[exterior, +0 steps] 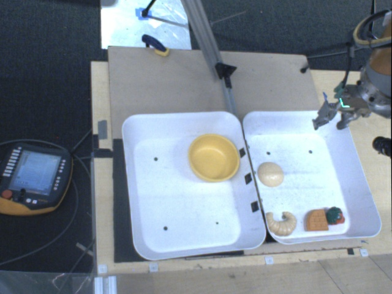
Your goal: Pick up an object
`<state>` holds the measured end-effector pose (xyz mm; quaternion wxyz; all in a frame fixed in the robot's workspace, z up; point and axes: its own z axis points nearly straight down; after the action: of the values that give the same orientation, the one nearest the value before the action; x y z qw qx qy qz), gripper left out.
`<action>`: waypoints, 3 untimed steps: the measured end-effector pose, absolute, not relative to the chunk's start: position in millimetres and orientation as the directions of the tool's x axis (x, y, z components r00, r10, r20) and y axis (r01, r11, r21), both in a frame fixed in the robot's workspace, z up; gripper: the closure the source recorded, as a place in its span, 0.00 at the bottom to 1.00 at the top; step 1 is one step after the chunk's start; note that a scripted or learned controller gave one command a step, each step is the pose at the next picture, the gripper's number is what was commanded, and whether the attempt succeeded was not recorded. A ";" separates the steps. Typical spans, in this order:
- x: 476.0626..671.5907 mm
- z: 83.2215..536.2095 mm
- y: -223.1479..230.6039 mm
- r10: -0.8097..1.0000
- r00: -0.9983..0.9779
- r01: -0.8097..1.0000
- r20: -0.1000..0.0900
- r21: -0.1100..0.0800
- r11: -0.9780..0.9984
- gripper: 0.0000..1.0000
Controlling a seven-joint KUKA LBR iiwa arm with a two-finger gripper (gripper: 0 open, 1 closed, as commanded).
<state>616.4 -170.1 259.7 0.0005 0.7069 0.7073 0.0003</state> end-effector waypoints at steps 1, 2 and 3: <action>616.4 259.7 -170.1 1.000 -0.001 1.000 0.000 0.001 0.001 0.00; 613.4 198.0 -168.2 1.000 0.000 1.000 0.001 -0.003 0.000 0.00; 611.5 136.5 -163.1 1.000 -0.001 1.000 0.001 -0.004 0.001 0.00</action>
<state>611.5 -163.1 136.5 -0.0018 0.7069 0.7073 -0.0012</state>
